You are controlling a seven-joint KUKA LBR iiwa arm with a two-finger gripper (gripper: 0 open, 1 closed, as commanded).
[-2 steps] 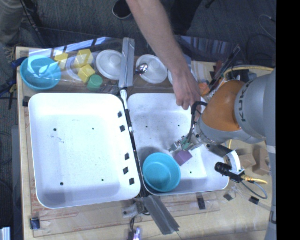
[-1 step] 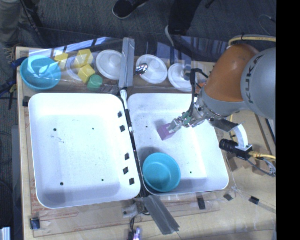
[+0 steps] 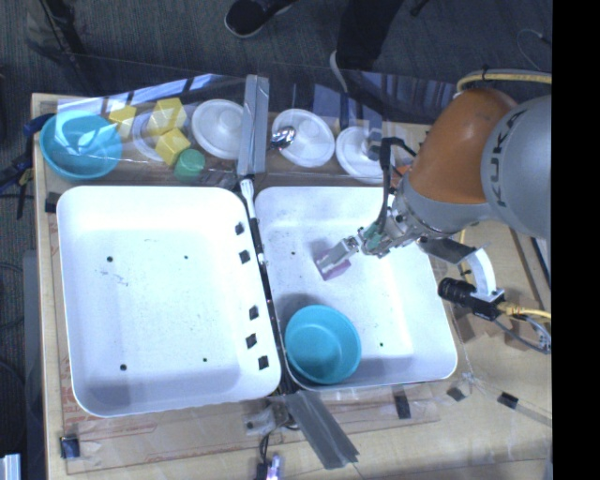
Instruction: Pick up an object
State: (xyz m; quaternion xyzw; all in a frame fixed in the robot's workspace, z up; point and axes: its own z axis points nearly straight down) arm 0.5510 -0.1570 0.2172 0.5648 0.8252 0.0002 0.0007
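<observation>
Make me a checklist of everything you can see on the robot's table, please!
Surface: wooden bench with two white bins, left bin and right bin.
Job's things: small purplish-grey block and blue bowl, both in the right bin.
Clutter: behind the bins, a blue dish, yellow blocks, green cap, white lids.
Pincer: pincer sits right beside the block; grip unclear.
Cables: yellow cable at the right.
Surroundings: dark floor; a shoe at the top.
</observation>
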